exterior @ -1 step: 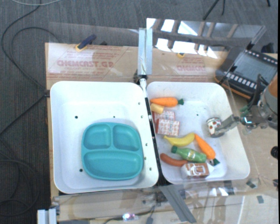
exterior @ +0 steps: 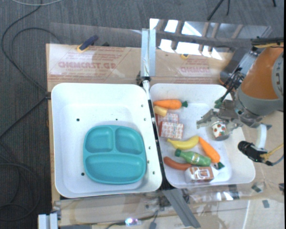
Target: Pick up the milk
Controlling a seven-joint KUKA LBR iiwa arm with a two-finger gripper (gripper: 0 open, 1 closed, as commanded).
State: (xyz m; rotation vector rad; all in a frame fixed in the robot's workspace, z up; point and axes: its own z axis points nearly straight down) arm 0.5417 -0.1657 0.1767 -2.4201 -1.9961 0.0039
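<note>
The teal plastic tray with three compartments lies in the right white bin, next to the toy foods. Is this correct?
Not quite. The camera view shows the teal plastic tray with three compartments lying in the left white bin. The toy foods, such as the yellow banana, lie in the right white bin, apart from the tray.

My arm (exterior: pixel 264 87) is grey with a broad orange band above the wrist. My gripper (exterior: pixel 218 124) is dark metal. Black cable trails beside it.

You'll find the milk (exterior: pixel 199 174) low in the frame's right half: a small carton, white with brown-red print, lying on its side near the right bin's front edge.
</note>
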